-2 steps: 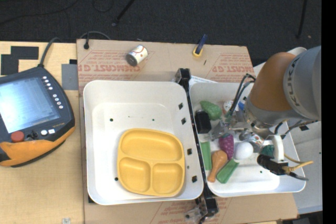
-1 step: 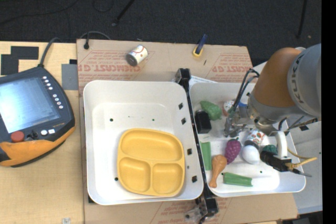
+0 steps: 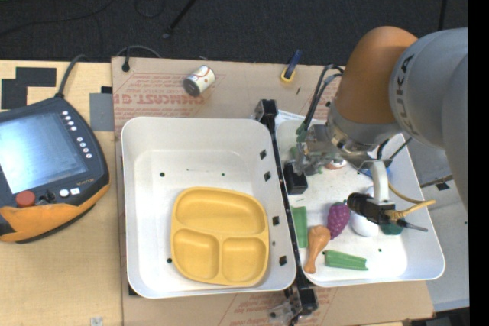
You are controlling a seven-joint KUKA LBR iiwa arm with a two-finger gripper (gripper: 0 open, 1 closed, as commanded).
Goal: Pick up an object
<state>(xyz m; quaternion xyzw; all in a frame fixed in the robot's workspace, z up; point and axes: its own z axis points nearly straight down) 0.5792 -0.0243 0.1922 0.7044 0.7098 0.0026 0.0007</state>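
Note:
My gripper (image 3: 299,163) reaches down into the upper left part of the right bin (image 3: 428,252), close to the divider between the bins. The grey arm and its orange band hide the bin's back. Loose in this bin lie a purple grape bunch (image 3: 338,217), an orange drumstick-shaped toy (image 3: 314,244), a green stick (image 3: 299,224) along the left wall, a flat green piece (image 3: 345,261), and a white object (image 3: 366,225) with a black piece on it. All of them sit in front of the gripper, apart from it.
The left bin (image 3: 153,156) holds a yellow divided plate (image 3: 220,234) at its front. A small white can (image 3: 199,79) lies on the cardboard behind the bins. A tablet controller (image 3: 42,156) rests at the far left.

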